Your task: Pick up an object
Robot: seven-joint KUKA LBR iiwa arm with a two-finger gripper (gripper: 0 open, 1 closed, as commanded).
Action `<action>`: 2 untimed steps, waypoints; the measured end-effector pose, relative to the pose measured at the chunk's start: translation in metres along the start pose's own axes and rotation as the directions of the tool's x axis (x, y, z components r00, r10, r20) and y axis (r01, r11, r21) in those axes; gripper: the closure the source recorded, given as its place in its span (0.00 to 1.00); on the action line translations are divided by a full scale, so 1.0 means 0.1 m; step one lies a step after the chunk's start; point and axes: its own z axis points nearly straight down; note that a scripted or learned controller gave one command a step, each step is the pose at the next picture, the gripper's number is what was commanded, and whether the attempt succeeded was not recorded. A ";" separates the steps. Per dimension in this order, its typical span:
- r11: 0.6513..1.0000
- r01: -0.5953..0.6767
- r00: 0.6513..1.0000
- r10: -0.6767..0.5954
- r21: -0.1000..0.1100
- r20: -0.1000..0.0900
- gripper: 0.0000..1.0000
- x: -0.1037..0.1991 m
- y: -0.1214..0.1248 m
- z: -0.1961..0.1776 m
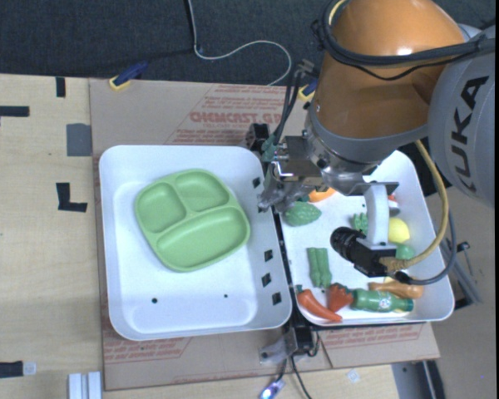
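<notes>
Item: green toy (302, 214), right bin (416, 181), near divider | Handling: we judge it light, stiff, slick plastic; take across its narrow middle | Gripper (276, 191): just beside it at left edge; opening unclear | Nearby: beans (318, 266), pepper (339, 296) | Left bin (125, 306): plate (191, 219)

We see the arm (449, 115) reaching in from the right, its orange band (382, 56) bulking large near the top and the grey wrist (349, 152) below it pointing down and leftward. The gripper (276, 191) sits low at the arm's left end. We cannot make out how its fingers stand.
</notes>
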 end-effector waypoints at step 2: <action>1.000 -0.006 1.000 0.006 -0.004 0.001 1.00 -0.42 0.00 -0.36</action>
